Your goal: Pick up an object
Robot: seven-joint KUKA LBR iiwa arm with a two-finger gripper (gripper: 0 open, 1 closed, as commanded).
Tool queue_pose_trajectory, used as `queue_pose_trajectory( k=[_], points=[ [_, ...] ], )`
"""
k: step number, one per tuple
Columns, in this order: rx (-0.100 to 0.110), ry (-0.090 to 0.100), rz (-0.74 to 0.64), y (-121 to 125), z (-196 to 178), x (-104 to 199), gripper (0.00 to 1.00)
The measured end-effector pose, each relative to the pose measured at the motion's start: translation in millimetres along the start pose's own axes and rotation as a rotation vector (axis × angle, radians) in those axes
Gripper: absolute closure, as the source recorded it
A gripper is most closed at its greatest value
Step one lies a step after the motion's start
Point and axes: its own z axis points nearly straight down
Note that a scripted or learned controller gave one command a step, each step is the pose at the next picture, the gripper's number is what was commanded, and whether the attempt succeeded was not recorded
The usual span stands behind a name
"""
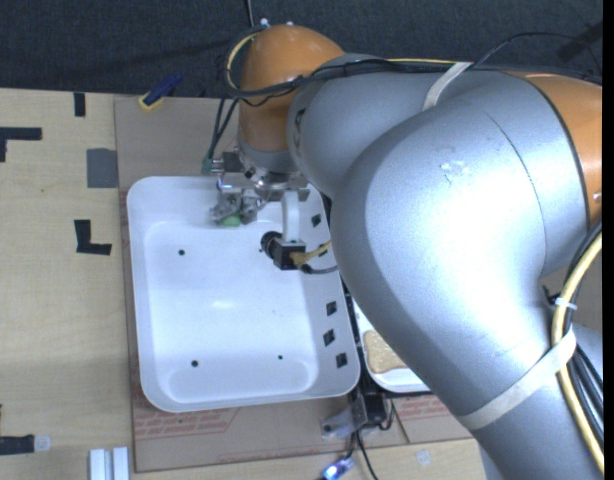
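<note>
My gripper [232, 206] hangs over the far edge of the left white bin [147, 298], near its back wall. A small green object [230, 219] shows right at the gripper's tip, close to the bin floor. Whether it is gripped or just lies under the tip, I cannot tell. The bulky grey arm with its orange band reaches in from the right and hides most of the right bin [392, 378]. A tan object [377, 350] peeks out in that bin beneath the arm.
The left bin's floor shows a few small dark dots. A blue and yellow item [159, 91] lies on the bench behind the bins. Black marks dot the tan surface at the left. Cables hang at the front edge [357, 428].
</note>
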Motion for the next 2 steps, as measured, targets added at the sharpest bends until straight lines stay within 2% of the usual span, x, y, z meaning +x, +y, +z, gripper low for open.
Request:
queue_pose_trajectory(
  k=[1,2],
  points=[
    [0.002,0.004,-0.011,-108.3,40.4,81.7,1.00],
    [-0.001,0.003,-0.003,-156.3,5.8,70.9,1.00]
  ],
)
